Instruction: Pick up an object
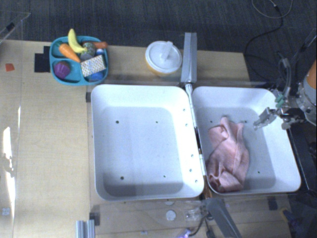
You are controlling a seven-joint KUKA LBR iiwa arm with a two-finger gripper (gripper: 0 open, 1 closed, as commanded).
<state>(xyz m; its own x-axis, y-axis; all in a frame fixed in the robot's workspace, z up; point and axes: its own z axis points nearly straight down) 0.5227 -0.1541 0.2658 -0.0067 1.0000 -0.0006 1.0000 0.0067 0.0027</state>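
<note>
the pink cloth point(227, 155) lies crumpled in the right bin point(277, 182), left of the end effector point(265, 118), which holds nothing; i cannot tell how far it's open. limp folds may slip free.

Cut off and unclear

Arm point(309, 90) is cropped at three o'clock; gripper point(265, 117) fingers are too small to read; blue tray point(58, 58) items are blurred.

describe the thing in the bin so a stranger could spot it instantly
Of the two white bins, take the right bin, the one nearest the gripper. Against its left wall lies a crumpled pink cloth, soft and folded, the single coloured thing on that white floor.
</note>
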